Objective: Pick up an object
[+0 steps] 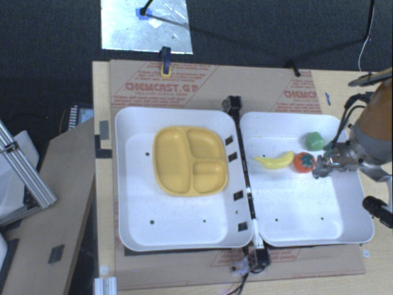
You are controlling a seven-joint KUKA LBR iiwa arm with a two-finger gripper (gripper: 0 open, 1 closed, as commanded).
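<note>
Though its jaws are too blurred to judge, the gripper (324,166) hangs just beside the tomato (303,162).

Grey arm (371,143), orange band, metallic gripper (326,165)

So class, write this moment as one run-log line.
end effector: right bin, beside tomato | banana, green item: untouched | yellow tray: left bin

Both bins (184,235) looked like smooth white plastic with a soft sheen — the yellow divided plate (189,160) smooth, faintly glossy plastic. Beneath lay matt printed cardboard (202,82); beyond it, a crinkled, shiny foil sheet (146,17) — carpet (43,42) dark, rough
</note>
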